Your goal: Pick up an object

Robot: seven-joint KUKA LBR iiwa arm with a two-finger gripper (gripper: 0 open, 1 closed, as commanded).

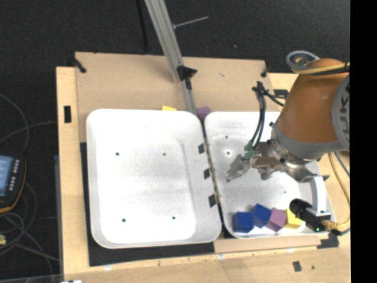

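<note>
My gripper (237, 168) hangs over the middle of the right bin (235, 128), its fingers pointing left toward the divider, with nothing seen between them. At the bin's near edge lie two blue blocks (242, 221) (261, 214), a purple block (276, 218) and a yellow block (293, 219) in a row. All of these sit below and to the right of the gripper, apart from it.
The left bin (147, 175) lies beside the right one. A yellow piece (169, 108) and a purple piece (204, 112) rest on the bench just behind the bins. A slanted metal pole (168, 34) rises at the back. Black cables (259, 122) run down to the wrist.
</note>
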